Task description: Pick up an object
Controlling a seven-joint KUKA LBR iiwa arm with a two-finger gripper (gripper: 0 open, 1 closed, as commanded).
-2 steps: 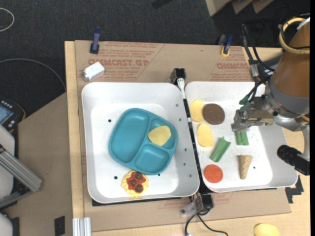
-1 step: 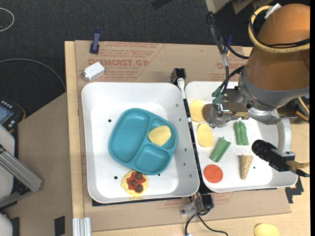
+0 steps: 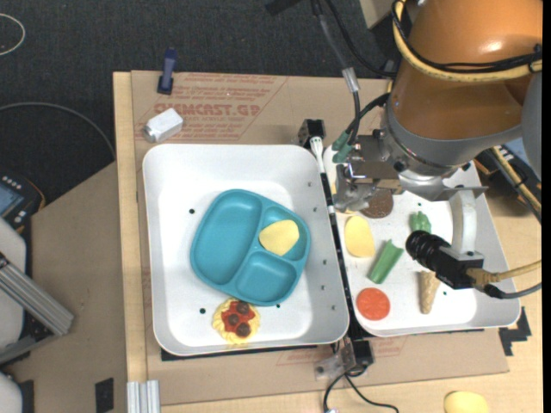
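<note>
Cardboard-topped bench: over the right white bin, the gripper hovers by a yellow plastic lemon-like piece. Finger opening I cannot tell; next, descend and close.

A sheet of brown cardboard covers the bench top, printed in faded red lettering near its far edge. On it lie a small blue clip-like piece at the far left corner and a small white block just beside the left bin's far corner. Beyond the cardboard the floor is dark carpet, crossed by thin pale cable loops. Black cables run down from the top toward the bench. At the lower left stands a piece of aluminium framing. A yellow object sits at the bottom right edge. Light is even and soft.
</note>
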